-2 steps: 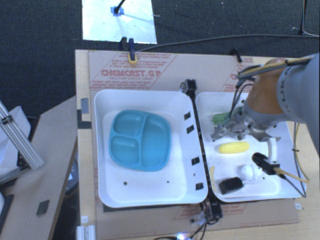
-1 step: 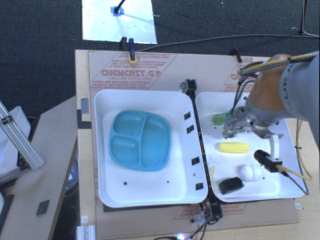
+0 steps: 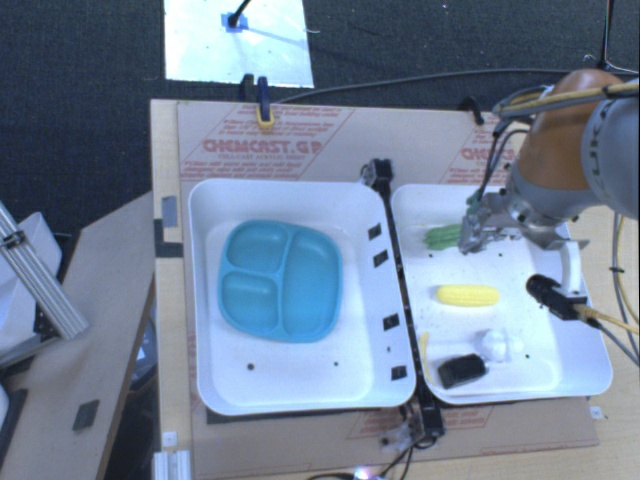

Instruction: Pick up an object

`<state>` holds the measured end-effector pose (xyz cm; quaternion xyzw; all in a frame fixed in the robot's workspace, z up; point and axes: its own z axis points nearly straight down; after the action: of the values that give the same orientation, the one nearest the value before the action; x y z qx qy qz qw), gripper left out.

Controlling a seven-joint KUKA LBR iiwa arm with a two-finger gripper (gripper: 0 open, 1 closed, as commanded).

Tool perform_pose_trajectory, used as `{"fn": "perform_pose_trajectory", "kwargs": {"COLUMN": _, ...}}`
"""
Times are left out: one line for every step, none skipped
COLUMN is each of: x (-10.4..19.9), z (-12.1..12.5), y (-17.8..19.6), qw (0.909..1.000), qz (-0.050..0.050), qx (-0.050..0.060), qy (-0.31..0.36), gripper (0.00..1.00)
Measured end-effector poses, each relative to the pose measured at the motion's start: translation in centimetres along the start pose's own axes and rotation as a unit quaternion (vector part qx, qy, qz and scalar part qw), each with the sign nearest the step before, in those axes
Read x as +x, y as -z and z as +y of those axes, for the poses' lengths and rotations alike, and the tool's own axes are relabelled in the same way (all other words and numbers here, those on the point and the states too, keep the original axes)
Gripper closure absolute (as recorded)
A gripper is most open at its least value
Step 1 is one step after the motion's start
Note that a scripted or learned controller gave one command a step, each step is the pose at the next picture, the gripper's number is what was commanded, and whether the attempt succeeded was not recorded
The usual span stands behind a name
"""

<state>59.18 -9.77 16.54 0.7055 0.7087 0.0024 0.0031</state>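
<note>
The arm comes in from the right and its pincer (image 3: 470, 236) hangs low over the right bin (image 3: 590, 368), right at a green object (image 3: 441, 236) near the bin's back left corner. The metal tip blocks the green piece's right end, so I cannot tell whether the pincer is apart or together. Nearer the front lie a yellow object (image 3: 468, 295), a small white thing (image 3: 496, 344), too blurred to identify, and a black block (image 3: 462, 370). The left bin (image 3: 215, 373) carries a blue divided plate (image 3: 280, 279).

"CHEMCAST GP" on bench sheet (image 3: 262, 148)
</note>
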Motion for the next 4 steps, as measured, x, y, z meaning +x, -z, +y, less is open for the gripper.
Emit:
{"fn": "perform_pose_trajectory", "kwargs": {"x": 0.4, "z": 0.4, "y": 6.3, "qw": 1.0000, "qz": 0.000, "qx": 0.000, "qy": 0.001, "gripper": 1.00}}
{"fn": "perform_pose_trajectory", "kwargs": {"x": 0.4, "z": 0.5, "y": 11.7, "qw": 1.0000, "qz": 0.000, "qx": 0.000, "qy": 0.001, "gripper": 1.00}}
{"fn": "perform_pose_trajectory", "kwargs": {"x": 4.5, "z": 1.1, "y": 10.5, "qw": 1.0000, "qz": 0.000, "qx": 0.003, "qy": 0.001, "gripper": 1.00}}
{"fn": "perform_pose_trajectory", "kwargs": {"x": 10.7, "z": 1.7, "y": 9.1, "qw": 1.0000, "qz": 0.001, "qx": 0.003, "qy": 0.003, "gripper": 1.00}}
